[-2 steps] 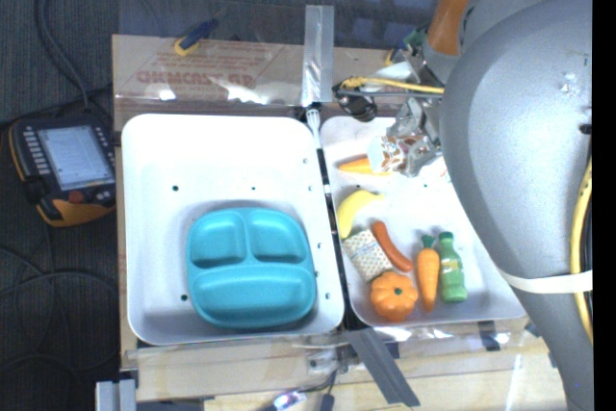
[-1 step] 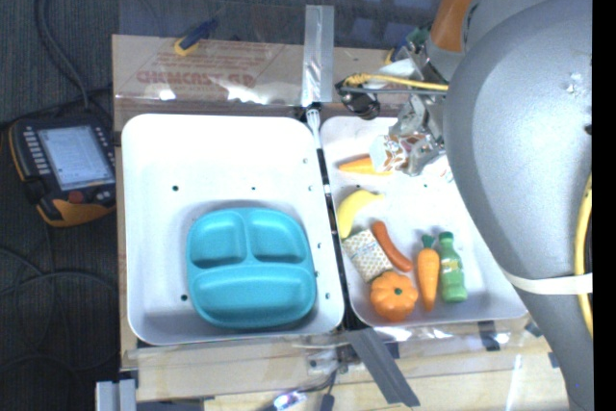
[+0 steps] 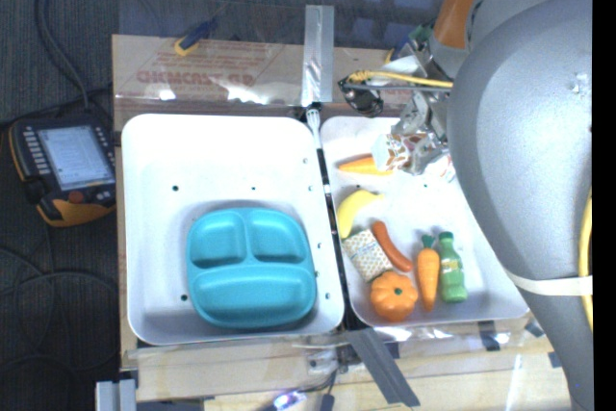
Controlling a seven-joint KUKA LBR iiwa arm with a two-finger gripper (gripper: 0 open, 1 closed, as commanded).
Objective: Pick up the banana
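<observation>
At far left, a teach pendant (image 3: 63, 164) lies on the floor. Left bin (image 3: 154, 149) holds a blue divided tray (image 3: 252, 267). Right bin (image 3: 476, 298) holds the banana (image 3: 353, 210) by its left wall, with a sausage (image 3: 390, 245), pumpkin (image 3: 394, 295), carrot (image 3: 427, 276) and green bottle (image 3: 449, 267) nearby. My claw (image 3: 416, 144) hovers above the banana's far side; I cannot tell its opening.
</observation>
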